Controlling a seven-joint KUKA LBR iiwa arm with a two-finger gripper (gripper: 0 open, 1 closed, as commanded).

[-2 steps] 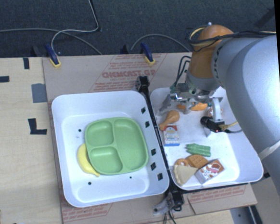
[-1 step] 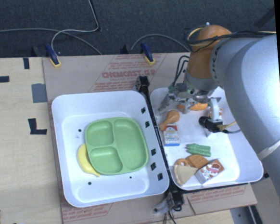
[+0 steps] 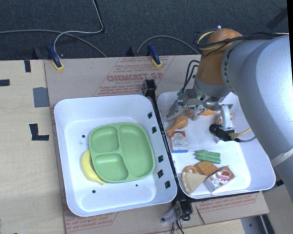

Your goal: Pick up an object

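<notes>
My gripper (image 3: pixel 185 110) hangs low over the far left part of the right bin (image 3: pixel 255 167). Directly below and in front of it lies an orange-brown toy drumstick (image 3: pixel 177 122), touching or nearly touching the gripper's tip. A small orange piece (image 3: pixel 207 112) shows just right of the gripper. Nearer the front lie a small white-and-blue carton (image 3: pixel 179 142), a green toy vegetable (image 3: pixel 207 156), a tan sandwich-like piece (image 3: pixel 195 174) and a red-and-white packet (image 3: pixel 220 178). The wrist hides the gripper's closing state.
The left bin (image 3: pixel 68 120) holds a green divided plate (image 3: pixel 122 152) with a yellow banana (image 3: pixel 88 169) against its left rim. A black-clipped divider (image 3: pixel 159 133) separates the bins. The grey arm (image 3: pixel 263 94) covers the right bin's far right side. Cables trail behind the bench.
</notes>
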